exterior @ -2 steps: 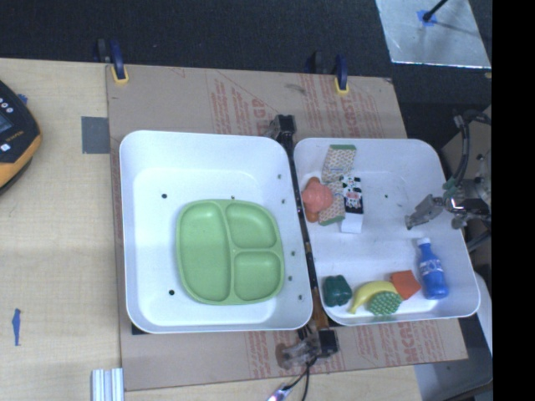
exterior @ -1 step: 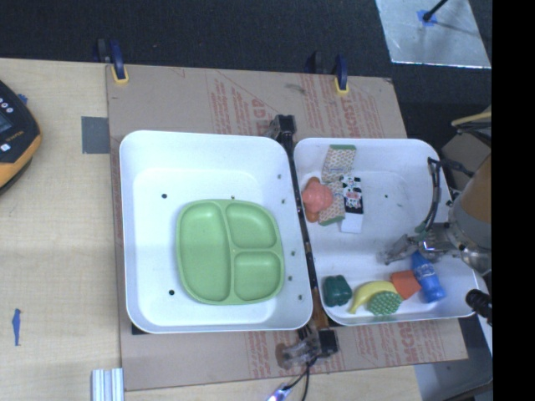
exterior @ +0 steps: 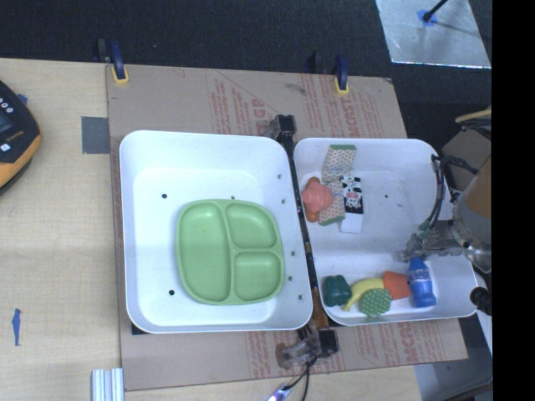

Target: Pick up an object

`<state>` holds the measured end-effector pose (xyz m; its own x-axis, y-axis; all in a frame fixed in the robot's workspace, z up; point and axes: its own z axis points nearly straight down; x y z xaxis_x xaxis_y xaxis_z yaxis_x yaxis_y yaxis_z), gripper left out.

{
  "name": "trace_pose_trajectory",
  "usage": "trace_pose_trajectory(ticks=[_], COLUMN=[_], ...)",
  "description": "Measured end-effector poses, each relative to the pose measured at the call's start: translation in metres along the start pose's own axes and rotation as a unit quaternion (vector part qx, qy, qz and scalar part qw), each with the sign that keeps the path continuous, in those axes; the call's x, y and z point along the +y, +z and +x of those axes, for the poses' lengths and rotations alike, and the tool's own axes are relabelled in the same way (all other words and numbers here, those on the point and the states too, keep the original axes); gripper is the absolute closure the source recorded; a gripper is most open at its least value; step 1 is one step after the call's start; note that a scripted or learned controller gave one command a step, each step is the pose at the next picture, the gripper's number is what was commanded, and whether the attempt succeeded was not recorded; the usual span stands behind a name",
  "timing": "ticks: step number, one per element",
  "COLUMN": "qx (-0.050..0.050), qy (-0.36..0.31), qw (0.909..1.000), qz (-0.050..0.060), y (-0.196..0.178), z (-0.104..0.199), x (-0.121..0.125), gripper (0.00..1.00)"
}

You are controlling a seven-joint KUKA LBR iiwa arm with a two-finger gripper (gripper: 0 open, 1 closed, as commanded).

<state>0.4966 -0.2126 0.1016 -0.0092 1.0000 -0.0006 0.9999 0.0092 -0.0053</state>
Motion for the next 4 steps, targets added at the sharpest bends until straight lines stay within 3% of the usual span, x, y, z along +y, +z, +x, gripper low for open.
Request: trace_pose_trajectory(ticks=[1,2,3,4], qx=[0.001,0.001,0.000,0.000], qy=[0.002,0.002,0.001,0.002], qw=[1.0000,1.0000,1.0000,1.0000], qz=[-0.002,-0.002,-0.001,-0.001], y=[-0.077,-0.143,-0.144,-0.153], z=[0.035,0.092,0.171,0.200], x=[-0.020,-0.020,0.018,0.041], gripper=[1.00,1.00,1.00,1.00])
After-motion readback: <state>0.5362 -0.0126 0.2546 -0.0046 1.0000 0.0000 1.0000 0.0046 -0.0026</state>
